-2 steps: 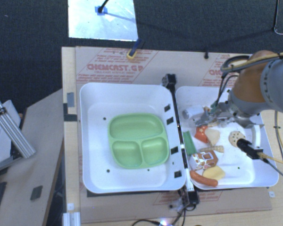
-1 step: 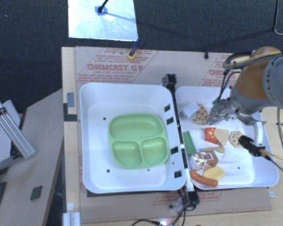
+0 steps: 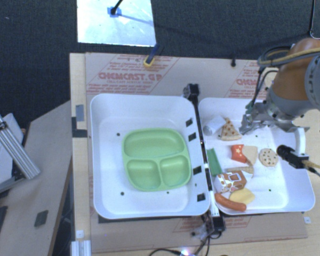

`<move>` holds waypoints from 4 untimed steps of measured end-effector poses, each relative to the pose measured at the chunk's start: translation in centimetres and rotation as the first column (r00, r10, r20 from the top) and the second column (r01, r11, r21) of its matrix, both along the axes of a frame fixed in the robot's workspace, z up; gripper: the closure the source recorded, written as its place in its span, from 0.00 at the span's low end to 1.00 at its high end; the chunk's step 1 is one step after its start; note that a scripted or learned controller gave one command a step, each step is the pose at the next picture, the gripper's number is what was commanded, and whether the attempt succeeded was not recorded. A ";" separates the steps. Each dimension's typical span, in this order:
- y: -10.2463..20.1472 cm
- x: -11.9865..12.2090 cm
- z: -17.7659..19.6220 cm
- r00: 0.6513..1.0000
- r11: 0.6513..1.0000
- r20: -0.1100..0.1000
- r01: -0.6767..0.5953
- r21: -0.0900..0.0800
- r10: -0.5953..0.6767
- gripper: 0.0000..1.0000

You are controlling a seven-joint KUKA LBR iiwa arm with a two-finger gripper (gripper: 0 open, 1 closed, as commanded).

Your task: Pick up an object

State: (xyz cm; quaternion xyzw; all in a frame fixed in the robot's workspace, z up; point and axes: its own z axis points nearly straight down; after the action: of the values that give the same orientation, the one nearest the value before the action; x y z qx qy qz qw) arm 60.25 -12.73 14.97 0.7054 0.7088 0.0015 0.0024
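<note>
The right bin [image 3: 296, 196] holds several toy foods. A pizza slice [image 3: 230, 130] and a white cup on its side [image 3: 214, 125] lie at the bin's far left. Nearer the middle are a red piece [image 3: 238, 152], a beige wedge [image 3: 250, 153] and a round cookie [image 3: 268, 157]. A green strip [image 3: 212, 161], a small gingerbread house [image 3: 232, 181], a sausage [image 3: 230, 202] and a yellow piece [image 3: 244, 196] lie toward the front left. My gripper [image 3: 249, 125] hangs low over the bin's far part, just right of the pizza slice, with nothing seen in it.
The left bin [image 3: 109, 196] holds a green divided plate [image 3: 154, 159]. A black hinge strip [image 3: 198, 143] runs between the bins. The grey arm [image 3: 298, 84] with its orange band comes in from the right, above the right bin's far corner.
</note>
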 end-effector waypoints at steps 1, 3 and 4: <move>-0.1 0.4 4.4 1.000 1.000 0.001 0.000 0.000 0.000 1.00; 6.0 0.6 7.5 1.000 1.000 -0.004 -0.006 0.003 0.006 1.00; 10.9 -0.5 6.5 1.000 1.000 -0.006 -0.004 0.003 0.005 1.00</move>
State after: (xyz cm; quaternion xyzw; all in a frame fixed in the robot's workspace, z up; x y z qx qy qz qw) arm 59.78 -1.79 21.48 0.7038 0.7104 0.0004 -0.0007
